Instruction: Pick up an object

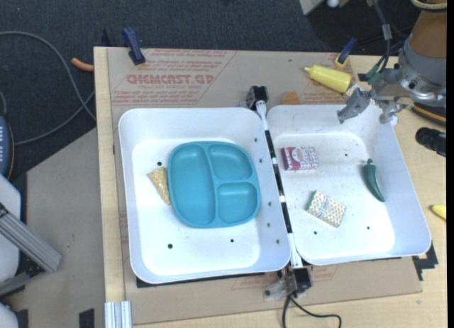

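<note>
Green pepper [372,179], carton [299,157], patterned packet [326,208] in right bin [408,231], gripper [370,107] apparently open above.

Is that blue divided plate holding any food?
Empty: the blue divided plate shows bare blue in all three compartments; a tan piece lies beside it.

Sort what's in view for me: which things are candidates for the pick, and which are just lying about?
For the pick:
end effector, open, above the right bin's far edge
pink packet
patterned packet
green pepper
blue divided plate
tan piece beside the plate

Lying about:
yellow bottle on the bench
blue clamp
</note>
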`<state>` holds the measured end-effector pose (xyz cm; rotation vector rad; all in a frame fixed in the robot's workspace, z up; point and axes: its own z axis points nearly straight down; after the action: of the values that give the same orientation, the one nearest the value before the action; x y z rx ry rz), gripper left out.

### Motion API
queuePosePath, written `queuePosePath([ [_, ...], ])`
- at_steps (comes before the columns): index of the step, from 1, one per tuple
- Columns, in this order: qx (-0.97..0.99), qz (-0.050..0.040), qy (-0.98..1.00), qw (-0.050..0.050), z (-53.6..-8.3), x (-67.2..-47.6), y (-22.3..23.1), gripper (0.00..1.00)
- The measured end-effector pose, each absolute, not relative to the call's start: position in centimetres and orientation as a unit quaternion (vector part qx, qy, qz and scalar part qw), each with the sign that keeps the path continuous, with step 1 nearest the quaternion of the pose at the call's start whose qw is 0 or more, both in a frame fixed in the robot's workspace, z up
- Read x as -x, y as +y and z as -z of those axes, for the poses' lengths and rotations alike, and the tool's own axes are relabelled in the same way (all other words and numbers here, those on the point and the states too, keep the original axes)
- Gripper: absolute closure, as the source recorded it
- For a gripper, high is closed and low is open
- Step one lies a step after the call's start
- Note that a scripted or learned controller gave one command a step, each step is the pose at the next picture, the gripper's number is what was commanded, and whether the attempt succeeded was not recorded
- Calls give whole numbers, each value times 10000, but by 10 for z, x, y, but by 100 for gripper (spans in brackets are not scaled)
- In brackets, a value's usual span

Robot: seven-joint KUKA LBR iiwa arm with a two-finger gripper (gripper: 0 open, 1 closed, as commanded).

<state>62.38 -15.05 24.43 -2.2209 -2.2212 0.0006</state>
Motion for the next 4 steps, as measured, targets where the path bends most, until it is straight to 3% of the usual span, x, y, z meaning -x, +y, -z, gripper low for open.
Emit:
queuePosePath([
  [1,7074,-8,-7068,8,-132,-638,-203,0],
  [2,7066,3,-7076,25,-84,-604,-213,0],
  [3,7056,29,-7086,32,-85,-574,-219,0],
  [4,7063,16,-7079,7,-95,-574,-221,100],
])
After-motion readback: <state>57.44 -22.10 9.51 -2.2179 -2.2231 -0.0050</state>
